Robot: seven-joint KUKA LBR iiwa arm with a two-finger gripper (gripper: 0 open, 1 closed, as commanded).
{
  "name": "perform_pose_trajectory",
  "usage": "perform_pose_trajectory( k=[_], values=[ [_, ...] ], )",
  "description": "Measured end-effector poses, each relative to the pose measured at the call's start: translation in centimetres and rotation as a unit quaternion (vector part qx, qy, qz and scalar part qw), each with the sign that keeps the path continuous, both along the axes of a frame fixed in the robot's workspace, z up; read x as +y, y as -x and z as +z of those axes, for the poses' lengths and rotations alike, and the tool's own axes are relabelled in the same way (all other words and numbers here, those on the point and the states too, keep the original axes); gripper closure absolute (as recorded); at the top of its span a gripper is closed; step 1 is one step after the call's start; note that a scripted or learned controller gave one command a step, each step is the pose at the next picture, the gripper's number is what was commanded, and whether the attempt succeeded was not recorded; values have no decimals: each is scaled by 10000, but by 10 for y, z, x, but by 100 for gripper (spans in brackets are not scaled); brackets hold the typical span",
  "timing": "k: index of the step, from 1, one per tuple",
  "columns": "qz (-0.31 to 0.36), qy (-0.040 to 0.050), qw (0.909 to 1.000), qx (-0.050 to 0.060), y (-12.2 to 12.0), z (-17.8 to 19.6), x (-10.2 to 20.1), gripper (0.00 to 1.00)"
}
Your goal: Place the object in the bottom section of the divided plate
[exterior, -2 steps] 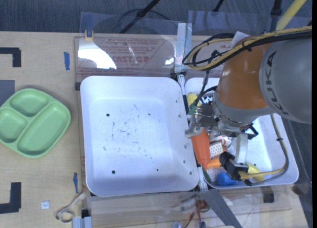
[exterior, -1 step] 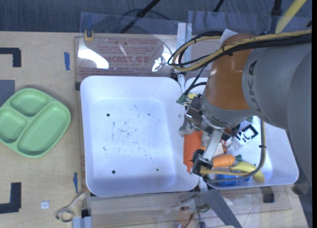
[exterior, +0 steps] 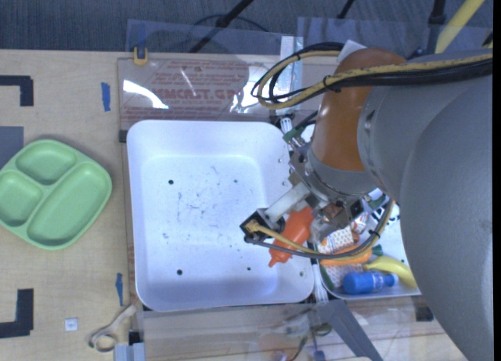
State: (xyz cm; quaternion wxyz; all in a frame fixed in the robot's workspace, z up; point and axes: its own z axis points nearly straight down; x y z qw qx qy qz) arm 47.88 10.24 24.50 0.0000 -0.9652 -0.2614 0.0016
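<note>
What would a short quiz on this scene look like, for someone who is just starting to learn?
1. Multiple choice: how many sections does the green plate have? A) two B) three C) five
2. True or false: the plate lies inside one of the white bins.
3. Fill in: the bottle lying in the right bin is ___ in colour.

Key:
1. B, two small sections and one large.
2. False: it sits on the bench, to the left of the left bin.
3. Blue.
</note>
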Motion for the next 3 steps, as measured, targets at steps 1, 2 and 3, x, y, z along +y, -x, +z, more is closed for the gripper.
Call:
perform_pose_trajectory(
  k=[1, 2, 3],
  values=[
    [0, -3, 10000, 2, 0, 0, 0, 0],
    [-1398, -4, 9902, 11, 0, -61, -15, 0],
    [-1615, -61, 9869, -9, -55, -135, 43, 0]
  ],
)
